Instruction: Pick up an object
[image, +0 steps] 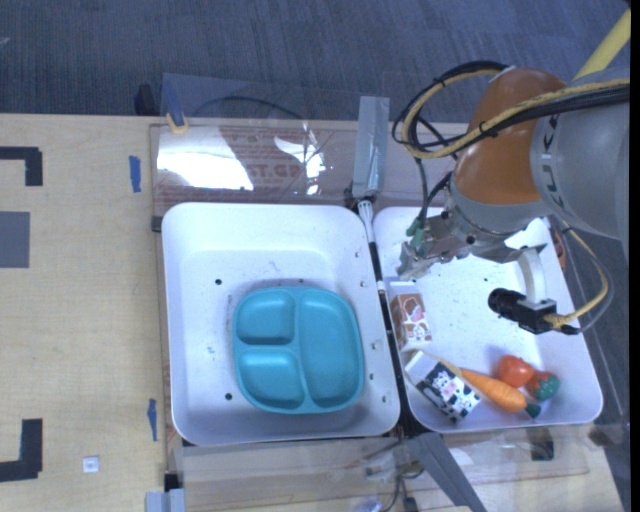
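End effector (428, 245) hangs low over the back left corner of the right bin (470, 300); spread or pressed together, cannot tell, nothing seen pinched. Left to right: bare wooden tabletop (80, 300), then left bin (190, 230) with a blue divided plate (298, 348) lying flat in it. Right bin: small brown-and-white packet (410, 318) along the left wall, just in front of the end effector. Black-and-white box (450, 392) at the front, touching an orange carrot (488, 388), with a red tomato (515, 369) just beside that. Step looks like approach, no grasp yet. Likely target is the packet, being nearest. Next move needs a short shift toward it, descent, and a close across its narrow side, staying clear of the wall.
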